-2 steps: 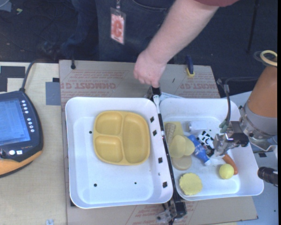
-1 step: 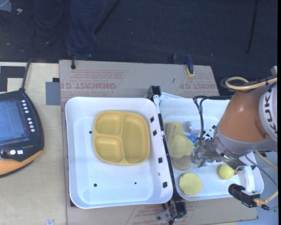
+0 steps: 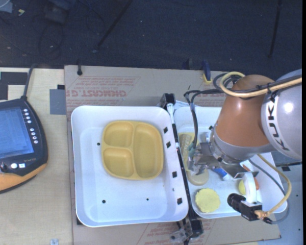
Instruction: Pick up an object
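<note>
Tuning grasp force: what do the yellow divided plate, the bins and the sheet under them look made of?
Yellow divided plate: likely moulded plastic, matte; rounded compartment ridges, uniform colour.
Left bin and right bin: probably smooth white plastic, slight sheen, rounded corners.
Sheet under the bins: cardboard by its tan, dull, printed surface.

Both white bins [image 3: 86, 198] look like smooth, glossy plastic, and the yellow divided plate [image 3: 132, 149] has a duller plastic sheen. They sit on matt brown cardboard [image 3: 117, 86] printed with red lettering. The arm's orange band [image 3: 242, 114] shines smooth.
</note>
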Robot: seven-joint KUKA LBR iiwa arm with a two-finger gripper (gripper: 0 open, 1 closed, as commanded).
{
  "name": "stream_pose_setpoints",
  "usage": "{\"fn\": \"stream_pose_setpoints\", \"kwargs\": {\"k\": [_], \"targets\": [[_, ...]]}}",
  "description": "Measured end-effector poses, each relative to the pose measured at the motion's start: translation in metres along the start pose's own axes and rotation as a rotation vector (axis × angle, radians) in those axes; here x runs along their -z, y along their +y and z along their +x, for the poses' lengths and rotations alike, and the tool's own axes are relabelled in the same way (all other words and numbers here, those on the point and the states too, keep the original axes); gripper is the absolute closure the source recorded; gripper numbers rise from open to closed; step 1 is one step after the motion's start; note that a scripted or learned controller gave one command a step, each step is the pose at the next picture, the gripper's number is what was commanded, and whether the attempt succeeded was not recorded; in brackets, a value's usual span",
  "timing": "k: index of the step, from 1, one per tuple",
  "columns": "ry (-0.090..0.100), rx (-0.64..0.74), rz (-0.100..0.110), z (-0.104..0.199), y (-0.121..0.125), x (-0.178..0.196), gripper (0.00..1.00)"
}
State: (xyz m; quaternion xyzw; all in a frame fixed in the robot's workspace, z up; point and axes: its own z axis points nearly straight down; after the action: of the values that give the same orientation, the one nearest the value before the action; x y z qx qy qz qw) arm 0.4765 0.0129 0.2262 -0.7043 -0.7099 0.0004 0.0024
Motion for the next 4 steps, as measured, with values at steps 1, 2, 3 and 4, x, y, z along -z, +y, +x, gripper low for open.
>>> {"fn": "stream_pose_setpoints", "kwargs": {"k": [1, 2, 3, 4], "targets": [[-0.005, -0.009, -0.004, -0.034, 0.0, 0.071, 1.0], [-0.003, -0.011, 0.013, -0.058, -0.003, -0.02, 1.0], [-0.002, -0.001, 0.001, 0.016, 0.0, 0.018, 1.0], [-0.006, -0.012, -0.008, -0.048, 0.0, 0.124, 1.0]]}}
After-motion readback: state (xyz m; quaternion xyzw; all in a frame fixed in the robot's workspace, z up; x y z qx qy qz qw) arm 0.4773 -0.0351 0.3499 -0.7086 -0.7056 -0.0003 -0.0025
